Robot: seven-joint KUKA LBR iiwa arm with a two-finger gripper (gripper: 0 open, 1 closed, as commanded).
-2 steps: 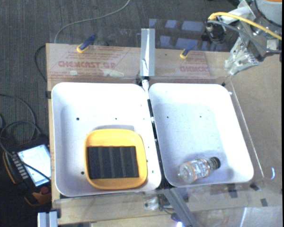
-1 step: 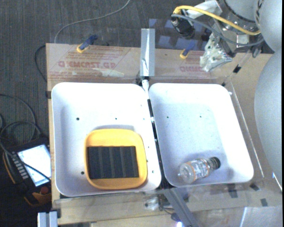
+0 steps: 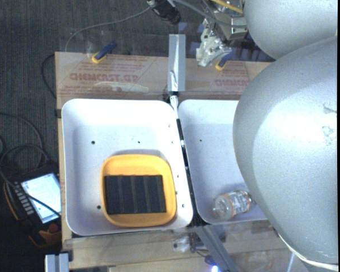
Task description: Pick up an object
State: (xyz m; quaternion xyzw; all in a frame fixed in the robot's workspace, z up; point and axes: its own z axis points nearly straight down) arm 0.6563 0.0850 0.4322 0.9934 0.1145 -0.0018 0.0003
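Two candidates lie in the bins. In the left bin, against its near edge and slightly toward the near right corner, sits a yellow-orange tray with rounded corners and a dark ribbed panel set into its top; it lies flat on the bin floor. In the right bin, close to the near edge, a clear plastic bottle lies on its side, partly tucked under the grey arm that looms over that bin. The gripper hangs beyond the far edge of the bins, above the cardboard at the back of the bench — whether it is released or clenched cannot be told from here, and nothing is seen in its grasp. The bottle looks light, thin-walled and likely empty, so it would dent under a hard squeeze and roll or skid on the smooth white floor; across its body, square to its long axis, seems the best hold. The tray looks stiff and light but broad — probably too wide to span, so a raised rim at one side would be the place to pinch, with some risk of tilting as it lifts.
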